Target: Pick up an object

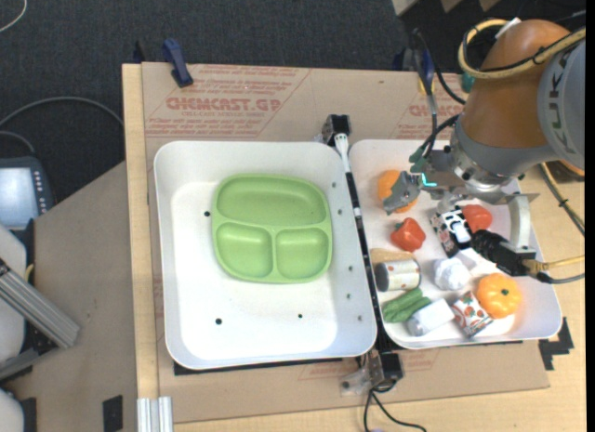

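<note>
Right bin — gripper among toys.

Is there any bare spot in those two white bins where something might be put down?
Left bin: bare floor all around the green divided plate, widest below it. Right bin: crowded with toy food, a can and the arm; only a small bare corner at its top left.

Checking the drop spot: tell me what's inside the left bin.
The left bin holds a green three-compartment plate, lying flat, nothing on it. Whatever lies beneath the plate is covered.
</note>
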You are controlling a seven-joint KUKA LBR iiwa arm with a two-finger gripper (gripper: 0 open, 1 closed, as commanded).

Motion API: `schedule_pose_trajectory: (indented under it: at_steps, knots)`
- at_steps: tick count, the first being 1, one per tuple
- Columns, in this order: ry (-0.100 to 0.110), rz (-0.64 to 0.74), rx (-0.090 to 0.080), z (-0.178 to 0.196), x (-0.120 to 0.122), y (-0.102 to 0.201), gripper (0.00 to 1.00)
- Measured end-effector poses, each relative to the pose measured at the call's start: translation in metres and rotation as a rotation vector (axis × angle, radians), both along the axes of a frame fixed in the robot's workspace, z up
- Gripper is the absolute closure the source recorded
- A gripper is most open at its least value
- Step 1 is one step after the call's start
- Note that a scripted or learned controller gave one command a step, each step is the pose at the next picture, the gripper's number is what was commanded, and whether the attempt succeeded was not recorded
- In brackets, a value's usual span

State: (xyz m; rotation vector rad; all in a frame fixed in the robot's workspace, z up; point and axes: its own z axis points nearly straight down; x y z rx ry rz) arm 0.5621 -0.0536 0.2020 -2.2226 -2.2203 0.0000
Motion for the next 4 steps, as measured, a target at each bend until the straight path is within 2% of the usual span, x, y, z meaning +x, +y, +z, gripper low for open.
schedule_pose_trajectory:
  at_steps: [1,2,3,4]
  knots:
    - [0.002,0.006,0.003,0.039,-0.045,0.052,0.00]
    - [-0.008,0.012,0.005,0.116,-0.078,0.136,0.00]
    - [-0.002,0.002,0.001,0.122,-0.077,0.131,1.00]
    - [-0.016,0.007,0.005,0.241,-0.082,0.179,1.00]
